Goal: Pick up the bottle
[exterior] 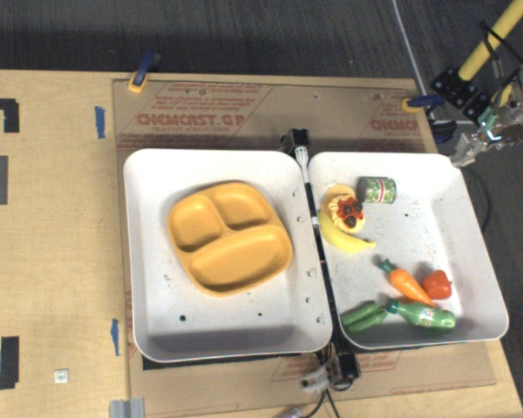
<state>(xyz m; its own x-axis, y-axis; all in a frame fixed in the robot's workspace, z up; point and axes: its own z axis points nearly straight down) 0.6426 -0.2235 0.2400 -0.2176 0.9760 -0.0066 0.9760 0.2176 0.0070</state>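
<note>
The green bottle [423, 316] lies on its side near the front edge of the right bin [479, 233], next to a green pepper [364, 316] and just below a carrot [408, 283]. The gripper [484, 138] sits past the bin's far right corner; I cannot tell its state.
</note>
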